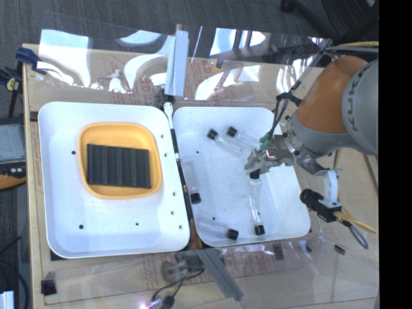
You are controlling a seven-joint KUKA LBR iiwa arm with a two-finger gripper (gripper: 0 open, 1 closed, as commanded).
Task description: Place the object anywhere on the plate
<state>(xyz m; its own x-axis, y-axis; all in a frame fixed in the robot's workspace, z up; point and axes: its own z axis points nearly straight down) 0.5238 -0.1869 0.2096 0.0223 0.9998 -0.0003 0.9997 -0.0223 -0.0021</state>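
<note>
two shallow white bins side by side on the bench: left bin (51,217) carrying one yellow plate (119,137) with a dark ribbed insert (121,166) in its middle, presumably set there as the drop target, well apart from the work in hand. right bin (206,234) scattered with clear vials with black caps, loose and at odd angles, as though tipped in for picking. counted: one short vial (221,134) near the top, one longer vial (233,146) just below it and slanting toward the gripper, one vial (256,212) lying nearly straight up and down under the gripper, one vial (219,229) at the lower edge, plus a lone black cap or vial end (195,198) by the left wall; about five, though clear glass on white hard to separate.

gripper (257,165) low over the right bin's middle-right, reached in from the right, seemingly poised over the upper end of the vertical vial. impossible to tell how it is set or whether anything is caught in it. nothing of the vials on the plate yet; likely at the picking step, carry across not begun.
</note>
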